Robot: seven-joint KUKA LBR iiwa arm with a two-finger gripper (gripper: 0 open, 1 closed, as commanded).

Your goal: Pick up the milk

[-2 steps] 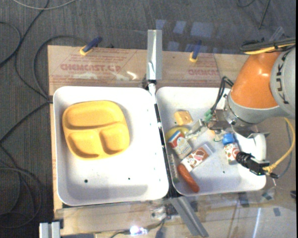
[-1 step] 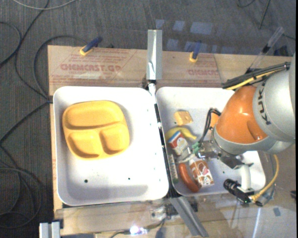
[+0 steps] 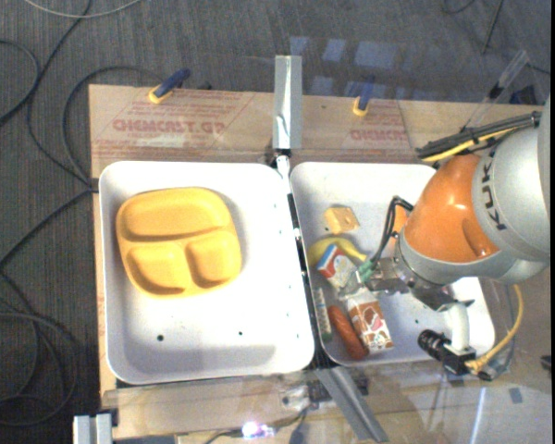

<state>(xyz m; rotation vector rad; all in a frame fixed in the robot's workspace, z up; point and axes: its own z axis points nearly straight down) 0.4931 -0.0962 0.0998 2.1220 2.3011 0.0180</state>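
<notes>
The milk looks to be the white carton with red-brown print [image 3: 371, 326], lying on its side near the front of the right bin [image 3: 402, 176]. My gripper [image 3: 368, 277] hangs low over the bin's middle, just behind that carton and right of a smaller red-and-white box [image 3: 330, 262]. The orange wrist band and grey arm cover the bin's right half. Nothing can be made out between the gripper's tips from this angle.
A yellow banana [image 3: 339, 247] and a flat yellow wedge [image 3: 342, 218] lie behind the small box. A red sausage [image 3: 345, 333] lies left of the carton at the front wall. The left bin [image 3: 120, 340] holds a yellow divided tray [image 3: 178, 239].
</notes>
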